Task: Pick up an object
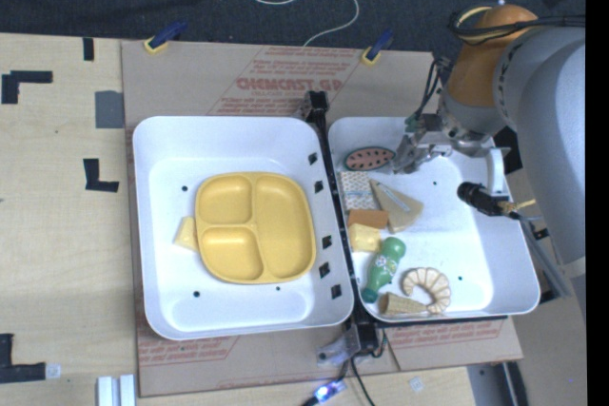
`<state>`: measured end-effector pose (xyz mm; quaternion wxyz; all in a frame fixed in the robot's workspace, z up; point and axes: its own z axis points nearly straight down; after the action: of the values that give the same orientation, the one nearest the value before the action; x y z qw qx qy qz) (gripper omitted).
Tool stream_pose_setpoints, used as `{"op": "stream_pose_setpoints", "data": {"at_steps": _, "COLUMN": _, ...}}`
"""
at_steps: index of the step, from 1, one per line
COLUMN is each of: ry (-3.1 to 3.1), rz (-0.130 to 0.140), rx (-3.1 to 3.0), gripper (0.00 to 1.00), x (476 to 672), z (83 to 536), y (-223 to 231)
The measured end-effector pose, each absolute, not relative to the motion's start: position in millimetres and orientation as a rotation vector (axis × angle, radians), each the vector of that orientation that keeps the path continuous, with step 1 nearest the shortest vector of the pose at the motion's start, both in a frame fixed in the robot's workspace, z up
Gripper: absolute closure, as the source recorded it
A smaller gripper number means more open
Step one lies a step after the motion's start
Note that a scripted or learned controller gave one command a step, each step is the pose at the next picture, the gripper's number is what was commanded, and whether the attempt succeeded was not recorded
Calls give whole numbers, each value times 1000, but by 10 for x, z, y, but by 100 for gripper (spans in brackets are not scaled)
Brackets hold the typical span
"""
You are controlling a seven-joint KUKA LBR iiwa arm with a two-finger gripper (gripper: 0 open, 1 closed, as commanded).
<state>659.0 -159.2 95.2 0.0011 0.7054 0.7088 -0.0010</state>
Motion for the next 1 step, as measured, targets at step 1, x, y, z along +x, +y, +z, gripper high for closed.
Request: {"op": "stream_pose_setpoints", "data": {"at_steps": 1, "ry": 2222, "rz": 2, "rx": 2219, "gripper": 100, "x": 6610, "z": 1374, "y": -1605}}
